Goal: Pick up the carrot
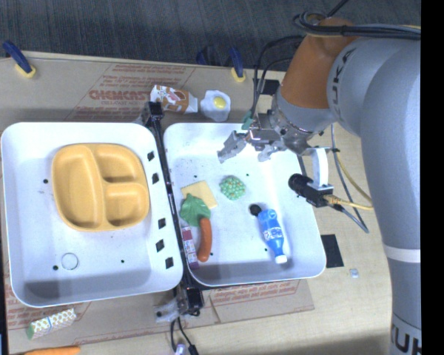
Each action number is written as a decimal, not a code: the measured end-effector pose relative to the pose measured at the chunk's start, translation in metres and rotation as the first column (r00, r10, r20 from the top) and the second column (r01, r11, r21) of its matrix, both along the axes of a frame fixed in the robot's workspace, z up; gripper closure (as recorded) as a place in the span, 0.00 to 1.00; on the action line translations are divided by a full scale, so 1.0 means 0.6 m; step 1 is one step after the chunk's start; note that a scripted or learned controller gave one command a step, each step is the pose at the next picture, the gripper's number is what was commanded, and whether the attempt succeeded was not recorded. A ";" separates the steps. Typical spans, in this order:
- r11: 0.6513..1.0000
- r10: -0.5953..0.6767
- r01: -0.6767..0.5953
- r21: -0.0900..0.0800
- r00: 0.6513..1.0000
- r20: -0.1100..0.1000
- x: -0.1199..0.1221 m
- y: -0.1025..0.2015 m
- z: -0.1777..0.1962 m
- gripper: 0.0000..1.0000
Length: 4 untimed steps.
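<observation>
The carrot (203,239) is orange with a green leafy top (194,208). It lies near the left wall of the right bin (303,261), its tip pointing toward the front edge. My gripper (249,151) hangs over the back part of the same bin, up and to the right of the carrot and well apart from it. Its fingers (229,150) are spread open with nothing between them.
A yellow cheese slice (200,192) touches the carrot's leaves. A green bumpy piece (232,187) and a blue bottle (271,233) lie to the right. A yellow divided plate (100,184) sits in the left bin (29,272). A small carton (170,98) and an egg-like item (216,104) rest behind the bins.
</observation>
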State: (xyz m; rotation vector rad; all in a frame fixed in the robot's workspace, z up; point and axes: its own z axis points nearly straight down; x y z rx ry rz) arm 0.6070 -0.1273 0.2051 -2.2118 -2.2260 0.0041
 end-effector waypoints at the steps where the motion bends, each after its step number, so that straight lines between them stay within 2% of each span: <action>1: 1.000 0.029 -0.029 0.000 1.000 -0.003 -0.039 0.055 -0.174 0.00; 2: 0.999 0.034 -0.034 -0.001 0.999 -0.003 -0.038 0.055 -0.156 1.00; 3: 1.000 0.014 -0.014 -0.001 1.000 0.001 0.017 0.058 -0.189 1.00; 4: 0.838 -0.545 0.545 -0.002 0.838 -0.003 -0.061 0.011 -0.190 1.00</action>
